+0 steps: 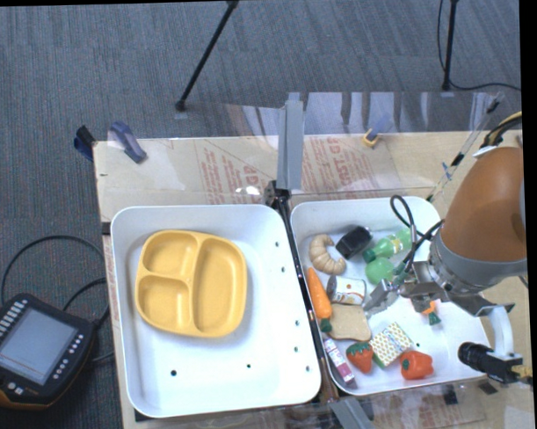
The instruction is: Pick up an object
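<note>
camera view:
arm (pixel 484 215): seen entering from the right, its orange band hiding the right bin's far right corner.
gripper (pixel 387 293): held low over the right bin (pixel 374 205), among the toys; whether the jaws are spread or pressed together cannot be told, and nothing is seen between them.
objects: a carrot (pixel 319 294), a croissant (pixel 326 253), a black piece (pixel 352 242), green pieces (pixel 382 258), a can (pixel 347 291), a bread slice (pixel 350 322), a strawberry (pixel 360 356), a checkered block (pixel 391 343) and a red pepper (pixel 416 364) are crowded in the right bin.
left bin (pixel 160 371): a yellow divided plate (pixel 192 282) is laid inside.
pendant (pixel 31 345): partly cut off at the left edge.
</note>
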Robot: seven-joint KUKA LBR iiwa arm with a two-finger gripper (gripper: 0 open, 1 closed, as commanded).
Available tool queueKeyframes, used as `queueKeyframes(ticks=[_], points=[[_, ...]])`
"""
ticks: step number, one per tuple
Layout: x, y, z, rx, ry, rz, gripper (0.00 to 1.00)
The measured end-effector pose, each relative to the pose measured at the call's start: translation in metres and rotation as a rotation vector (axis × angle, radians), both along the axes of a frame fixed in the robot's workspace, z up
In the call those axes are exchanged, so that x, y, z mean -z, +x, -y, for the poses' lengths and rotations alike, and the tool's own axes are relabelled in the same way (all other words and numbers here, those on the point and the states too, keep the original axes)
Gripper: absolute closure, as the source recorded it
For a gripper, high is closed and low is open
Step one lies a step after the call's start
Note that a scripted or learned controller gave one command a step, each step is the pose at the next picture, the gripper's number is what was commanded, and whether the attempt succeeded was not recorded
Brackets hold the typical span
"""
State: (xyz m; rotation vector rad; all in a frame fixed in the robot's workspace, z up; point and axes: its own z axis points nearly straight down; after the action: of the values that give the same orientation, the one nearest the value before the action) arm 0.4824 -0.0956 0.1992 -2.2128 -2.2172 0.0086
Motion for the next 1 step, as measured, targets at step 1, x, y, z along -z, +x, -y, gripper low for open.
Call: queueKeyframes(ticks=[1], points=[[0.0012,0.0738,0.057,0.028,-0.001,0.004,0.0]])
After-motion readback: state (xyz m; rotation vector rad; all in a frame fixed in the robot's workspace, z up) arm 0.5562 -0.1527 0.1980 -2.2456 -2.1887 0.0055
